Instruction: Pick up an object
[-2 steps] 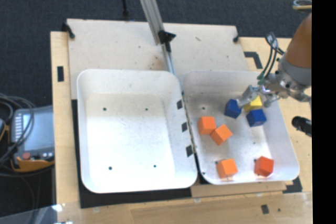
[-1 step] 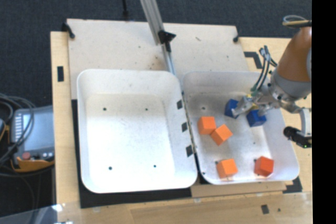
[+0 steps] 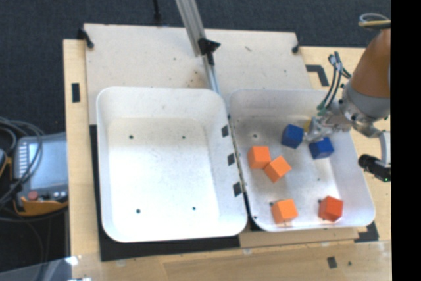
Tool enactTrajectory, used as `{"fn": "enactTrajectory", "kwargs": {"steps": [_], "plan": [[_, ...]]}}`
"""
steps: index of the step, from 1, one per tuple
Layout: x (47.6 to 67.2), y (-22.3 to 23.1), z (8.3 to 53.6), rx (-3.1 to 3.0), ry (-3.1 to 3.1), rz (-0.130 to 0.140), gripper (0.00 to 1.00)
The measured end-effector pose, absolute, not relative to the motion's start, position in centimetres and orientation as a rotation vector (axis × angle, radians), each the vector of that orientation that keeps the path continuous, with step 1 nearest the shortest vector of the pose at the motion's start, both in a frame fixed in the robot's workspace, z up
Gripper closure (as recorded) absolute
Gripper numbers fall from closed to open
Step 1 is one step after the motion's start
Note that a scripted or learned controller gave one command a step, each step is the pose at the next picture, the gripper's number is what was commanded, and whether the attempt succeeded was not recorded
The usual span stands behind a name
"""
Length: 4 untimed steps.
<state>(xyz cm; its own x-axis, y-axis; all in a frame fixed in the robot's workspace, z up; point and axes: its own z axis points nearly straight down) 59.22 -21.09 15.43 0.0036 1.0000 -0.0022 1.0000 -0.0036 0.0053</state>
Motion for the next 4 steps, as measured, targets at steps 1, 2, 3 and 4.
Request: {"fn": "enactTrajectory", "kwargs": {"steps": [1, 2, 3, 4], "plan": [[59.5, -21.2, 19.7, 2.216, 2.222, 0.003, 1.0], [60.4, -21.2, 24.4, 2.213, 2.22, 0.005, 1.0], [60.5, -21.4, 27.8, 2.212, 2.223, 0.004, 1.0], [60.6, -15.9, 28.2, 2.213, 2.228, 0.002, 1.0]]}}
